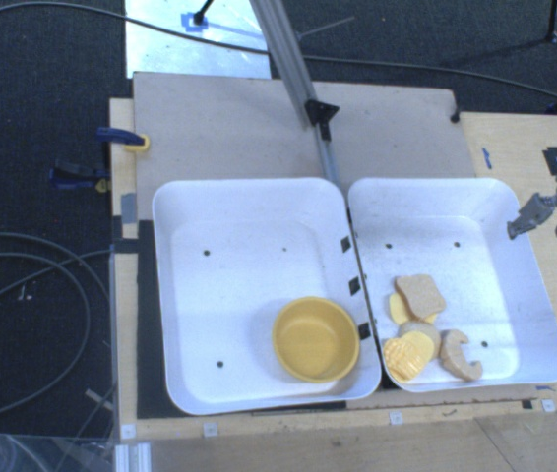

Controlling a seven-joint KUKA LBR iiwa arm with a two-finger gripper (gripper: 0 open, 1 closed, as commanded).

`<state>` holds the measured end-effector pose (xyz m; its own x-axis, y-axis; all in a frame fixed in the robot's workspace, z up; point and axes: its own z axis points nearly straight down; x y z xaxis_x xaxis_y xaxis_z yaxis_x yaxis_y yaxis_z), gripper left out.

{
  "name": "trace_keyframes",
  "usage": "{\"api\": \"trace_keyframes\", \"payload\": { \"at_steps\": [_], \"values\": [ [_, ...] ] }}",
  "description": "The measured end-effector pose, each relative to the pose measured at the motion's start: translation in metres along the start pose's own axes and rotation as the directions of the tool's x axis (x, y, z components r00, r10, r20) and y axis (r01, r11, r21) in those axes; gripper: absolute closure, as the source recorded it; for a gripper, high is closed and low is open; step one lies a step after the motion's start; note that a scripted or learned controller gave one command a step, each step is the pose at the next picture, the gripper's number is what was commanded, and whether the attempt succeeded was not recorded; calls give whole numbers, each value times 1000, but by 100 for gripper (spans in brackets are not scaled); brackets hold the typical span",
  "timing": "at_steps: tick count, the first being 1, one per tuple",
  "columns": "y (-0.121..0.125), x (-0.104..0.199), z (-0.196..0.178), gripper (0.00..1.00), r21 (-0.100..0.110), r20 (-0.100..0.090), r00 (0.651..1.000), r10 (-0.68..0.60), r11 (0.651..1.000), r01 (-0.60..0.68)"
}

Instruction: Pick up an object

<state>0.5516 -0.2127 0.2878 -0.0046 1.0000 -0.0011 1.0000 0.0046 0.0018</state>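
In the right bin (456, 234), near its front left, lies a small heap of toy food. It holds a tan toast slice (421, 296), a yellow waffle-like piece (405, 358) and a beige bitten piece (459, 354). A yellow bowl (314, 339) stands upright at the front of the left bin (229, 234). My gripper (546, 224) hangs over the right bin's far right rim, well away from the food. Its two grey fingers are spread apart with nothing between them.
A grey slanted pole (288, 57) crosses the back of the bench and ends at the seam between the bins. A yellow-handled clamp (126, 141) grips the bench's left edge. Cables lie on the dark floor to the left.
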Motion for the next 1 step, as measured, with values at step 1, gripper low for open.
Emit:
{"api": "trace_keyframes", "payload": {
  "at_steps": [1],
  "values": [
    [0,0,0,0,-1,0,1000,0,1000,0]
  ]
}}
